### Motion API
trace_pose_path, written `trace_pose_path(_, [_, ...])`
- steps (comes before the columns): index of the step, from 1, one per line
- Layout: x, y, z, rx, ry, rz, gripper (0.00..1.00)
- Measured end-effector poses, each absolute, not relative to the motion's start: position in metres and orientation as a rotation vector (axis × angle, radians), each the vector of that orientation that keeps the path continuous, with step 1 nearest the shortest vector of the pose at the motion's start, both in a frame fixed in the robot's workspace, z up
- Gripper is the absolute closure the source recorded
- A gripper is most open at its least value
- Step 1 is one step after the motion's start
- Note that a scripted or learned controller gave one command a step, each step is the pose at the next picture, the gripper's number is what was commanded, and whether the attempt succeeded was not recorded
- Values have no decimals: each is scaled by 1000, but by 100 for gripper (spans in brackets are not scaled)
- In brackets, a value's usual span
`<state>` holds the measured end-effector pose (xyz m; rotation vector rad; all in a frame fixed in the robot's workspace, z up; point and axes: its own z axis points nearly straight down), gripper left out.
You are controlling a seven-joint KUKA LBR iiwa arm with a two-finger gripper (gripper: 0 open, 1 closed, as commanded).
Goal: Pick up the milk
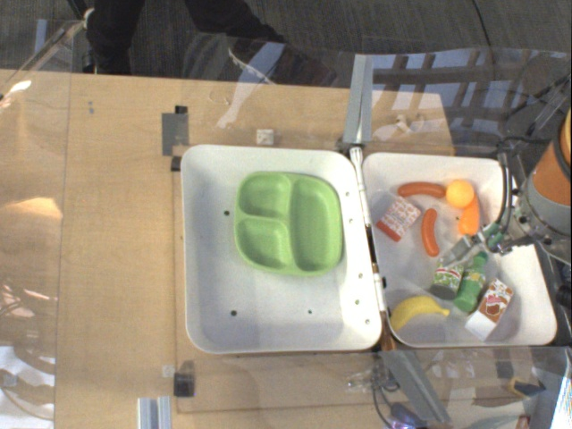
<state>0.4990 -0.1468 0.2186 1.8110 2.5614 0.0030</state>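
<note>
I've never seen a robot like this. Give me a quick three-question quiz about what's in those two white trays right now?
1. True or false: the green divided plate lies in the same bin as the banana.
2. Which thing lies nearest the gripper? A) the green carton B) the green divided plate C) the banana
3. Fill in: the orange ball sits at the right end of a ____.

Key:
1. False. The plate is in the left bin; the banana is in the right bin.
2. A. The gripper hangs just above the green carton.
3. Sausage, the one lying crosswise near the bin's far wall.
</note>
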Motion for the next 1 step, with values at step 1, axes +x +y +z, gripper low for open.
trace_pose_path(1, [532, -162, 97, 1789, 2569, 8, 0])
